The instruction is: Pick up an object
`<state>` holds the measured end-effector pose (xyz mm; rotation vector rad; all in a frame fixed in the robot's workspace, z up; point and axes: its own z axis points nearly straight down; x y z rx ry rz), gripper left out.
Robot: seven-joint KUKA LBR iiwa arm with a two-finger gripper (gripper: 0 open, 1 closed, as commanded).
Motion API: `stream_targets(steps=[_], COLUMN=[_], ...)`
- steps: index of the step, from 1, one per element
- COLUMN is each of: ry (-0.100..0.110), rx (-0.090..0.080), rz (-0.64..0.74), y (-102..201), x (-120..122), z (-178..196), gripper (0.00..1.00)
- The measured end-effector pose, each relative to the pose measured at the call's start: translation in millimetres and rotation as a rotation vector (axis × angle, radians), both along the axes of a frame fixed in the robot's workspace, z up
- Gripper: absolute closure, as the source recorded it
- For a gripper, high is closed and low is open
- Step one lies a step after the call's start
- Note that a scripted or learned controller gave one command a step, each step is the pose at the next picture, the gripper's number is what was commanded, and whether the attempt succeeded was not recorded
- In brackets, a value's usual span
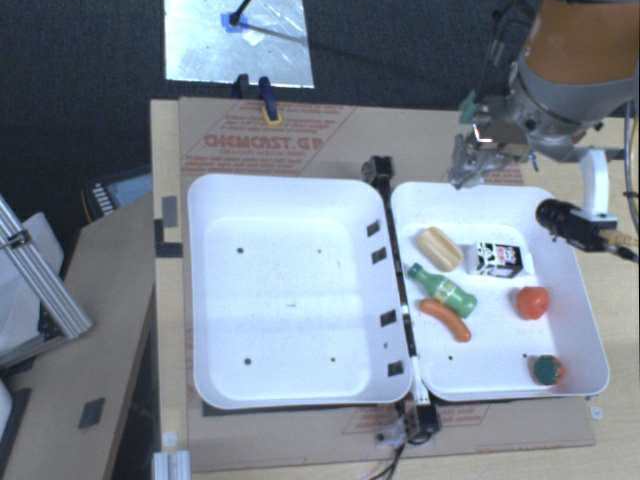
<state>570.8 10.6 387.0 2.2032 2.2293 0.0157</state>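
Observation:
My gripper [468, 171] hangs above the far rim of the right bin [590, 340], with nothing between its fingers. Several items lie in that bin: a tan bread roll [438, 247], a black-and-white carton [496, 258], a green bottle [441, 288], an orange-red sausage [446, 319], a red tomato [532, 302] and a small green-and-orange ball [546, 370] near the front right corner. The roll is the item closest to the gripper, a little toward the front of it.
The left bin [290, 288] lies beside the right one, joined by a black hinge strip [398, 288]. A shiny metal sheet [238, 26] sits at the back left. A cardboard base [270, 133] lies under both bins.

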Motion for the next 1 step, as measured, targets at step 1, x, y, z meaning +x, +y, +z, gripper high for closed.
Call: stream_targets(steps=[1], ry=[0.011], rx=[-0.003], rz=[-0.011], y=[-8.8], x=[-12.9], z=[-20.6], gripper=[1.00])
